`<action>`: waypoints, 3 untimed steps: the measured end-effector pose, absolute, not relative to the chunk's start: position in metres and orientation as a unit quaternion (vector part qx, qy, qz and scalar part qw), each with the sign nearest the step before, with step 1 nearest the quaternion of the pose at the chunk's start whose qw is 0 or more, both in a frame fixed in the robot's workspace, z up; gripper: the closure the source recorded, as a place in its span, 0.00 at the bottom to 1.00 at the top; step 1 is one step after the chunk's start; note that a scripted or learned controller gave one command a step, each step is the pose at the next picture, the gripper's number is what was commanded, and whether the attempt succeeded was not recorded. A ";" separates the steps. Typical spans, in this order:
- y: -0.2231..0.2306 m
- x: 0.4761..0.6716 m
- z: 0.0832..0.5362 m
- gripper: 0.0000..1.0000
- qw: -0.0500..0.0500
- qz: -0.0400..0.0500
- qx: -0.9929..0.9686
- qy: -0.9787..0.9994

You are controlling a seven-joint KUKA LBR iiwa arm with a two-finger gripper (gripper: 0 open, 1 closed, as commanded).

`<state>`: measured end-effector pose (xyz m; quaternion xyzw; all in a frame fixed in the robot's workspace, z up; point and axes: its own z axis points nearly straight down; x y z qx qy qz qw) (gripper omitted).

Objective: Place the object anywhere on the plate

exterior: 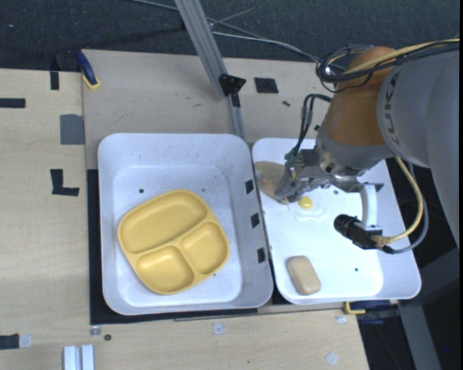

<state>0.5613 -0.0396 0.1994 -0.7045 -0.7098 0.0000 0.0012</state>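
A yellow plate [174, 240] with three compartments lies in the left bin [123, 160]. In the right bin [393, 276], my gripper [291, 190] reaches down at the bin's far left part. Its tip is right at a flat tan piece [267, 178] by the bin's left wall; whether it touches it I cannot tell. A fried-egg toy [308, 205], white with a yellow yolk, lies just right of the gripper tip. A beige bread roll [302, 274] rests near the front of the same bin, apart from the gripper.
The arm's grey and orange wrist [363, 122] hangs over the right bin's back half, with a black fitting [353, 230] and cables below it. A slanted metal pole [208, 45] rises behind the bins. The raised rims of both bins meet in the middle.
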 end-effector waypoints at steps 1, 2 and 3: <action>0.023 0.554 0.207 1.00 0.001 0.000 -0.705 -0.710; 0.078 0.551 0.201 1.00 0.001 0.001 -0.705 -0.709; 0.135 0.537 0.213 1.00 0.001 0.000 -0.704 -0.710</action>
